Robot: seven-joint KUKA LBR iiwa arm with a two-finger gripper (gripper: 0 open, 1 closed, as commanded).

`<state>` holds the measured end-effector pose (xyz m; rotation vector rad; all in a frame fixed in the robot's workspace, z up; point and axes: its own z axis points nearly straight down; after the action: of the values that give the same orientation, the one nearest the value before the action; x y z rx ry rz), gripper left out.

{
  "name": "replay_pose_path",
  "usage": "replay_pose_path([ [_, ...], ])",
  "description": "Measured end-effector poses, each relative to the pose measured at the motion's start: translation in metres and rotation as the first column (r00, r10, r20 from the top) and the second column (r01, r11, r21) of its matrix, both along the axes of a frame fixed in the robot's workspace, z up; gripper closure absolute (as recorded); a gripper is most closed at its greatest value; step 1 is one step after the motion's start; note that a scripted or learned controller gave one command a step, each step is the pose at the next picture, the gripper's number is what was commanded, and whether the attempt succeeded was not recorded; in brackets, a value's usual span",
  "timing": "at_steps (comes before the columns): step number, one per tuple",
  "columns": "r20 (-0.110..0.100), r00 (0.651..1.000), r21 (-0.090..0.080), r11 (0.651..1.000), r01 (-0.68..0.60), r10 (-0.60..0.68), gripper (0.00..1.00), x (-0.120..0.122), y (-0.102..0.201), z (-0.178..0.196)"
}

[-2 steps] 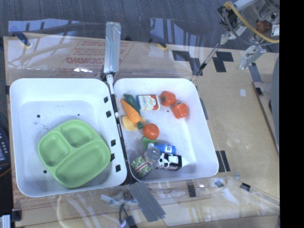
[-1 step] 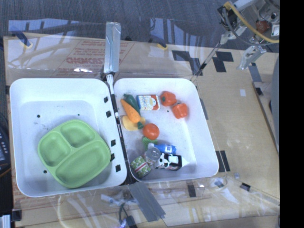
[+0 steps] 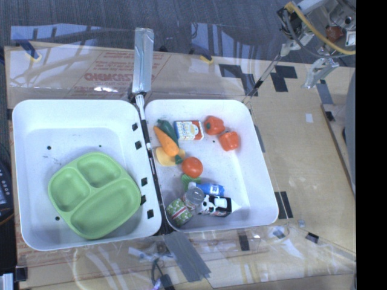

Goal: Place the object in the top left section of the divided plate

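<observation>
We see a green plate [image 3: 95, 193] in the left bin [image 3: 36, 116].
Toy foods fill the right bin [image 3: 254, 162]; the pincer's [image 3: 319, 71] state we cannot tell.

The robot's body at the far right is a cluster of pale grey and silvery metal parts [image 3: 323, 2] with a small red-orange spot among them. A yellow cable [image 3: 314, 38] loops around it beside thinner dark wires. 1 thin dark rod [image 3: 266, 71] and a pale bracket [image 3: 318, 71] sit below.
</observation>
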<state>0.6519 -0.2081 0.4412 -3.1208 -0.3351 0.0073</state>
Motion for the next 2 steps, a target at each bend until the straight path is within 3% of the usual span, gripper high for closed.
replay_pose_path([
  [2,-0.003,1.0,0.001,1.0,0.007,-0.007,0.0,-0.0037,0.0116,-0.0003],
])
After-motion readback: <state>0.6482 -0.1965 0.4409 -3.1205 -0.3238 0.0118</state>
